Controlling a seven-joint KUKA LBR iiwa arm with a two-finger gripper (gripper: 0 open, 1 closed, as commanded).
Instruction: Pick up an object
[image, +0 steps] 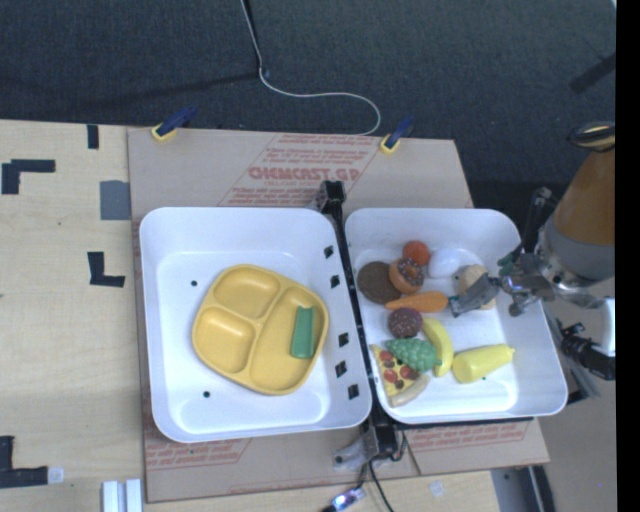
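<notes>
**Stock at my reach, near to far**

Right bin: toy food heaped for picking — pizza slice, yellow squash, carrot, tomato. My gripper hangs beside the carrot; jaws' spread: cannot tell. Left bin: yellow tray holding green piece.

arm cut off at the right edge; a pale item beside the fingers is too blurred to identify.
</notes>
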